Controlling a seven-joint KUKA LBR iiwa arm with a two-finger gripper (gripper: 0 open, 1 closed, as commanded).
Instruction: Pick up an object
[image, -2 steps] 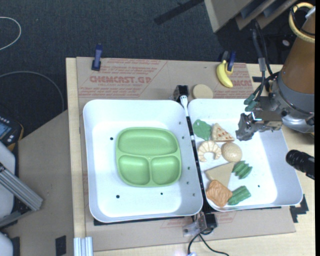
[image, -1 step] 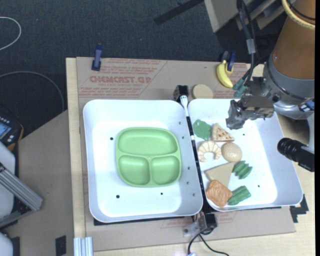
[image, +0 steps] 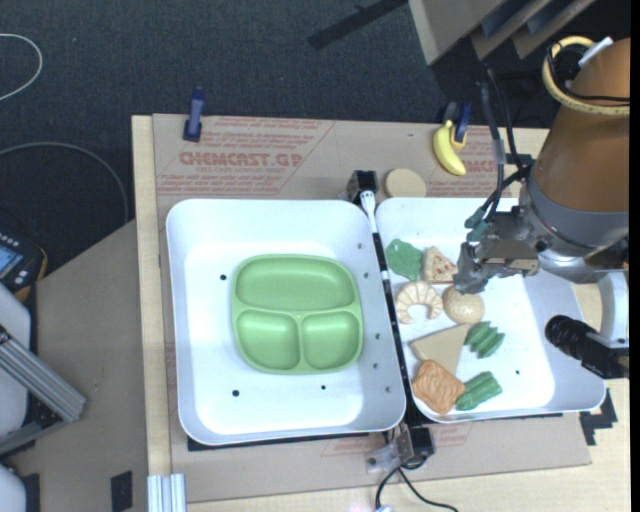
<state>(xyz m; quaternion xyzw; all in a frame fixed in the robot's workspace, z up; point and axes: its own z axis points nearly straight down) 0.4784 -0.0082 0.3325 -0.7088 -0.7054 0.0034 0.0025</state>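
Note:
The right bin (image: 540, 300) holds several toy foods. My gripper (image: 467, 284) hangs over its middle, directly above a round beige bun (image: 464, 307) and close to touching it. Left of the bun lies a croissant (image: 418, 299), with a pizza slice (image: 438, 265) and a green leaf (image: 404, 257) behind it. In front lie a tan wedge (image: 440, 347), an orange fried piece (image: 436, 384) and two green pieces (image: 485, 339) (image: 479, 389). The gripper body hides whatever is between its fingers.
The left bin (image: 200, 330) carries a green divided plate (image: 297, 311). Behind the bins, a yellow banana (image: 449, 150) and a tan disc (image: 405, 183) rest on the bench. Blue clamps (image: 194, 114) grip the bench's far edge. The arm covers the right bin's far right side.

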